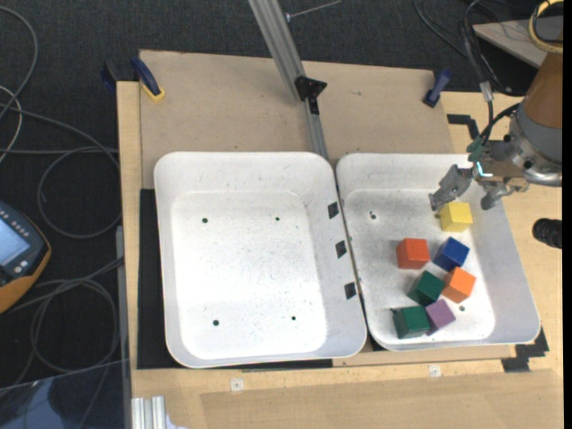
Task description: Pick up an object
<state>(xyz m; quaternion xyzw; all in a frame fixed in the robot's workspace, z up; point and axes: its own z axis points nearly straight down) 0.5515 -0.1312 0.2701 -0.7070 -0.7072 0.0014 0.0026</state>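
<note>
Dark carpet strewn with loose cables surrounds a plywood bench (223,96), held at its far corners by blue clamps, with a slanted metal rail crossing above it. On the bench sit two shallow white bins: the left bin (179,195) holds nothing I can make out beyond a few dark dots, while the right bin (384,186) carries all the blocks. The grey arm (541,123) leans in from the right, and its gripper (469,193) hangs with fingers spread apart, nothing between them, just above the yellow block (456,215). From this slant I can't quite tell whether a fingertip touches that block.

Nearer the front lie a red block (412,253), blue block (452,252), two green, one orange and one purple, packed close. The risk, I'd say, is a finger landing atop the yellow block and knocking it toward the blue one, or closing on air.
</note>
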